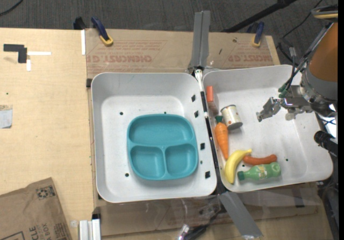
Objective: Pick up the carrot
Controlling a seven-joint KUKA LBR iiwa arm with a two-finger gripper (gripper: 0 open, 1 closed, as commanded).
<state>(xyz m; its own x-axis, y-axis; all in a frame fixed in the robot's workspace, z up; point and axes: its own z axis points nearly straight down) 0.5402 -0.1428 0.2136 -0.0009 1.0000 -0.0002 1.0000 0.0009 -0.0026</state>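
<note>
Orange tapered carrot [221, 138] with a green stub top lies in the right white bin [301, 80], hard against the bin's left wall, long axis running near-to-far in the camera view, thick end far, tip near. Small silver tin can [231, 116] sits just beside its far end; yellow banana [234, 162] touches or nearly touches its near tip. Green plastic bottle [260, 171] and a red-orange chili-shaped piece [260, 159] lie beyond the banana. Two-finger gripper [267, 111] hovers to the right of the can, holding nothing; fingers look slightly apart. Carrot lies left of the gripper and a little nearer the camera. Teal divided plate [161, 147] is in the left bin.
</note>
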